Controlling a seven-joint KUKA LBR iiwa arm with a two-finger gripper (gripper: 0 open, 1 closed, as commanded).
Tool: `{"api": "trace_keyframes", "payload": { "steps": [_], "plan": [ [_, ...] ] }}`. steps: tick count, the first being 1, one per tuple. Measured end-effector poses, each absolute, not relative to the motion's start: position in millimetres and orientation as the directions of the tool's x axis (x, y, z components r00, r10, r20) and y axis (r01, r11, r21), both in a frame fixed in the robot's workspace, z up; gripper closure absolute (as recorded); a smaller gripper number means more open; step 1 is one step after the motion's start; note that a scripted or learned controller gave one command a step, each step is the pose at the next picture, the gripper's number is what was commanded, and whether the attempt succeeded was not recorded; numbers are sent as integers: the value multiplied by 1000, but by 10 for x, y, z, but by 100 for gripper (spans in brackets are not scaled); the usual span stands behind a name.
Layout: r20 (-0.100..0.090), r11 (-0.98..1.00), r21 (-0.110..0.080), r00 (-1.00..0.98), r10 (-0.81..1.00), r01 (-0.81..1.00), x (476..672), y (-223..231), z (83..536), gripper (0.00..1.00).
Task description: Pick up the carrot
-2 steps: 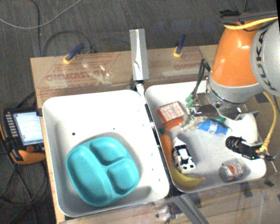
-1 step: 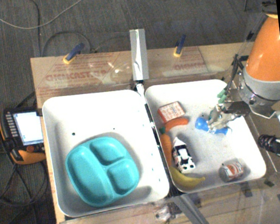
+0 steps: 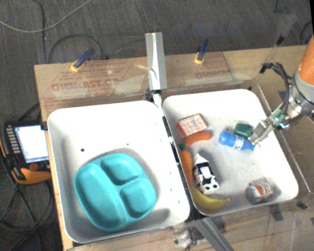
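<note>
The carrot (image 3: 186,161) is a slim orange taper with a bit of green at its upper end. It lies along the left wall of the right bin (image 3: 274,153), pointing toward the front. My gripper (image 3: 257,133) reaches in from the right, low over the bin's right half. Its tip is next to a blue bottle (image 3: 233,140) and a green object (image 3: 244,128). It is well to the right of the carrot, with nothing seen held in it.
An orange-red sausage shape (image 3: 198,138) and a red and white box (image 3: 191,124) lie just behind the carrot. A black and white cow toy (image 3: 206,177), a banana (image 3: 210,200) and a can (image 3: 260,190) sit toward the front. The left bin (image 3: 61,134) holds a teal divided plate (image 3: 115,191).
</note>
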State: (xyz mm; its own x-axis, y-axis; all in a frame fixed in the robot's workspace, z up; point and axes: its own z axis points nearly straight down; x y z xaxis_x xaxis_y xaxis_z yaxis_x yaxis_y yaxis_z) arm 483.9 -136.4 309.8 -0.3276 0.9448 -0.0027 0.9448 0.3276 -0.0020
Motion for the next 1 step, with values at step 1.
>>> {"api": "trace_keyframes", "payload": {
  "steps": [1],
  "plan": [
    [0, 256, -3, -256, 967, 967, 4829, -2019, 1605, 100]
  ]
}}
